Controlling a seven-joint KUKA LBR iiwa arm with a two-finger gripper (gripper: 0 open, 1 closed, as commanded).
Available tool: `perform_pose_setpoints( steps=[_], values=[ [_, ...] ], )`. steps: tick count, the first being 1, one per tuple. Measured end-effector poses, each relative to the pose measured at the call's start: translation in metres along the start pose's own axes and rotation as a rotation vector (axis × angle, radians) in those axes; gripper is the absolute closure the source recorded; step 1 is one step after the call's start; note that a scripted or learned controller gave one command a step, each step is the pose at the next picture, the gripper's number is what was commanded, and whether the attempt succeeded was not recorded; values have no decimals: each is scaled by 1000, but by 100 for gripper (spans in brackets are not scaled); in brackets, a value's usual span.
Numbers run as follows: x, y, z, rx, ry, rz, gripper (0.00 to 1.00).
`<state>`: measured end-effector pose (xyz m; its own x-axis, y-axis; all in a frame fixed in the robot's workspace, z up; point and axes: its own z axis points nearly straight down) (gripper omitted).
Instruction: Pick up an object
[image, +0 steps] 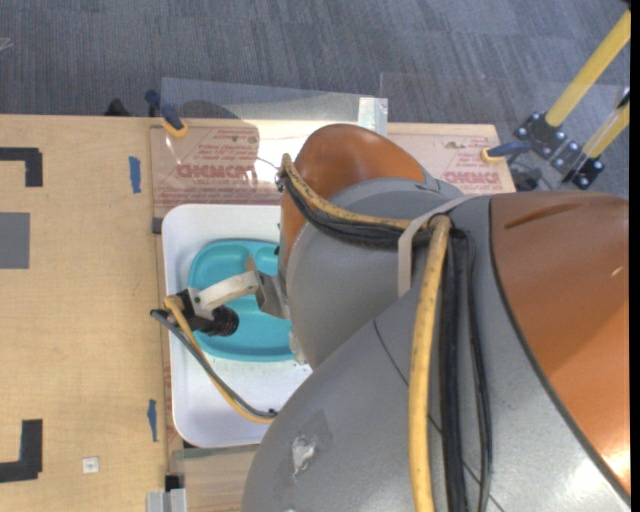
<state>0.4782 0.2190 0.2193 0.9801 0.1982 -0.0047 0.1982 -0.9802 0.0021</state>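
My grey arm with its orange band (400, 300) hangs low over the shallow white bin (215, 425). In that bin lies the turquoise plastic dish (222, 268) — the likeliest thing to pick, partly under my wrist. My tool (268, 295) sits at the dish's right side; my own bulk hides it, so I cannot tell whether it is spread or pressed together. To do this well I would close squarely on the dish's thin rim rather than its smooth hollow, then lift straight and slowly. The tan wooden surface (80, 300) carries black marks and blue tape tabs (134, 172). Grey carpet (300, 45) lies beyond — yellow poles (598, 60) stand at its far corner.
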Motion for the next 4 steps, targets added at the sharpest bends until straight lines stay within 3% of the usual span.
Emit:
perform_pose_setpoints(
  steps=[1,2,3,4],
  values=[
    [3,-5,-122,3,12,-225,100],
    [0,-5,47,-1,-4,-1,100],
    [63,8,-8,2,9,-58,100],
    [39,0,115,-2,27,-399,100]
  ],
)
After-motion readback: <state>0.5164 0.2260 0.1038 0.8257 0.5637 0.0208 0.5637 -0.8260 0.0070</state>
